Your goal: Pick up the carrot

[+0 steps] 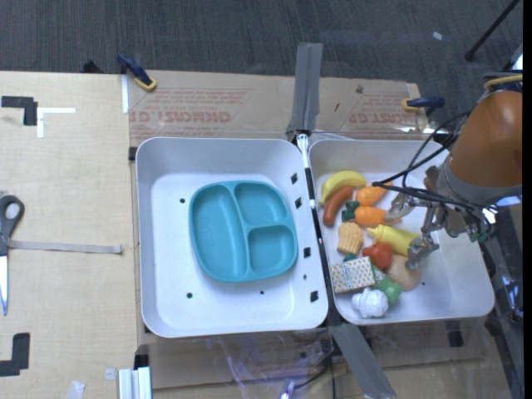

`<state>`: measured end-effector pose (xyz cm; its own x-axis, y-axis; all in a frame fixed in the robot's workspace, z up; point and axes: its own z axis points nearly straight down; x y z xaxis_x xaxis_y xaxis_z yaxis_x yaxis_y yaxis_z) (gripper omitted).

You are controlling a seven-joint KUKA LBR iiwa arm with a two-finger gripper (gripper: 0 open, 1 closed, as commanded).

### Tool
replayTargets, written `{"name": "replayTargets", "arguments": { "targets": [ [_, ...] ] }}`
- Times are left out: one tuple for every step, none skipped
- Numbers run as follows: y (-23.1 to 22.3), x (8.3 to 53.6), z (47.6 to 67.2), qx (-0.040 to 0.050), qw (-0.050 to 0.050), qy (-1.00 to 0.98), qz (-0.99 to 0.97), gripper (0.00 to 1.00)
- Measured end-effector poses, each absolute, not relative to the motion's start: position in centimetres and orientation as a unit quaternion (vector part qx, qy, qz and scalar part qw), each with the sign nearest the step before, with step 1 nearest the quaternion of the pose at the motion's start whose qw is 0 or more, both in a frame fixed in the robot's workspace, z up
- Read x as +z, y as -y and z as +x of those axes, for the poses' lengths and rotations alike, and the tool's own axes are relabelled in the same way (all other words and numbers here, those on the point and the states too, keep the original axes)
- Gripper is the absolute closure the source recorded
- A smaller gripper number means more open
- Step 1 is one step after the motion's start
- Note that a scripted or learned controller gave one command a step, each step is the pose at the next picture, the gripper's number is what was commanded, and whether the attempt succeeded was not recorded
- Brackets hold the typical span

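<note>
Nearest us in the right bin point(465, 302) lie a white piece point(371, 303) and a cracker point(352, 273); beyond them, among crowded toy food, the carrot point(368, 215) rests beside the sausage point(336, 204) and banana point(342, 181). Our gripper point(422, 248) hovers just right of the pile, holding nothing. We cannot tell how it is set, so we should shift left over the carrot and descend cleanly onto it alone.

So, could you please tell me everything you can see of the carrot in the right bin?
The small orange plastic toy carrot lies on its side near the middle of the right white bin, in the pile of toy food. It looks smooth and glossy. A second orange piece lies just above it, the yellow mustard-like bottle just below, and the square cracker to its lower left.
</note>
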<state>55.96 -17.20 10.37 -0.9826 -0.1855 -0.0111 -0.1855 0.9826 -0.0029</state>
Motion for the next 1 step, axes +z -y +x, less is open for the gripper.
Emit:
{"name": "replayTargets", "arguments": {
  "targets": [
    [13.57, 10.24, 63.10, -0.0013, 0.010, -0.999, 0.040, 0.00]
  ]
}}
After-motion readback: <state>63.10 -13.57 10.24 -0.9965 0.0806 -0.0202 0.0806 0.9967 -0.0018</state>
